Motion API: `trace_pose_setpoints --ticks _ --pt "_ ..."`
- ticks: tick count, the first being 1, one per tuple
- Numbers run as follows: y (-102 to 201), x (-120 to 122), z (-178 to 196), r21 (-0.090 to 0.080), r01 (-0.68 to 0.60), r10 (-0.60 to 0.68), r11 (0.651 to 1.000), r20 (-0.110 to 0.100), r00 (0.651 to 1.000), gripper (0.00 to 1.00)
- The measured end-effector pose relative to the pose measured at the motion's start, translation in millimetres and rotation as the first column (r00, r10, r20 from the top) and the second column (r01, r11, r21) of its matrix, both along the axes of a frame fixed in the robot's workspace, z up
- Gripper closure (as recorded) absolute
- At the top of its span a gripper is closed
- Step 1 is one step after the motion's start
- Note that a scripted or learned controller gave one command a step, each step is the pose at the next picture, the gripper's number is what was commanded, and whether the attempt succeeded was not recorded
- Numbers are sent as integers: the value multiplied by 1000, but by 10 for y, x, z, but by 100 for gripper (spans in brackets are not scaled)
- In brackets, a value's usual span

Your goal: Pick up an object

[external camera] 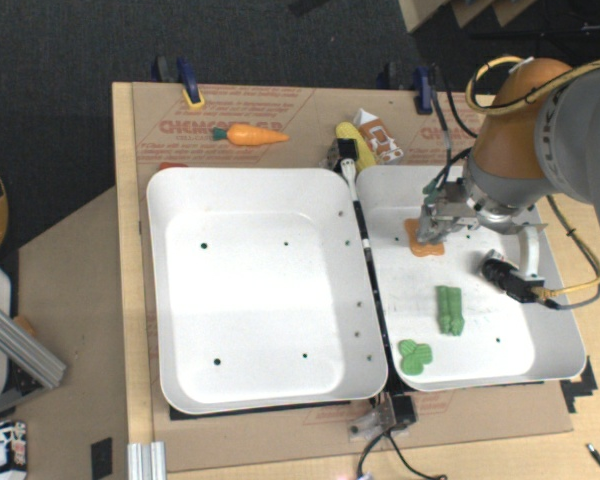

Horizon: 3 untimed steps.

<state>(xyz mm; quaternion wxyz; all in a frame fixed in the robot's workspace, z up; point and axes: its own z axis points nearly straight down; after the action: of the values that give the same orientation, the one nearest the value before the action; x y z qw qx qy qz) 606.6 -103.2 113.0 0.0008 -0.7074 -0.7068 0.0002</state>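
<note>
My claw (432, 223) is down in the right bin (540, 363), upper-left part of it, right of frame centre, directly over a small orange piece (426, 247) lying flat on the bin floor. The claw tip touches or nearly touches that piece from above, can't tell whether it's released or clenched, the wrist hardware blocks it. Nothing visibly lifted. My arm (525, 133) comes in from the upper right, orange band over grey housing, cables looping beside it. Other stuff in the same bin: a long green ridged object (450, 309) lower down, near the middle, well apart from the claw; a rounder green object (414, 356) near the lower-left corner of that bin, just below the long one. The left bin (180, 298) fills frame centre-left, only small dark dots on its floor. Outside the bins on the brown board (140, 148), upper middle of frame: a toy carrot (250, 136), and further right a yellow object (351, 140) beside a brown-and-white item (380, 140), both just above the seam between the bins. Blue clamps (190, 81) at the board's top edge.
</note>
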Motion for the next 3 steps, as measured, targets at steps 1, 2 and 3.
trace_pose_setpoints --ticks 1,2,3 --pt "-736 -330 -28 0 4 -4 1000 -2 1000 100" --pt "-14 -1267 -146 -4 1 -1 1000 13 1000 100" --pt "-26 -1244 -52 -3 1 -1 1000 13 1000 100"
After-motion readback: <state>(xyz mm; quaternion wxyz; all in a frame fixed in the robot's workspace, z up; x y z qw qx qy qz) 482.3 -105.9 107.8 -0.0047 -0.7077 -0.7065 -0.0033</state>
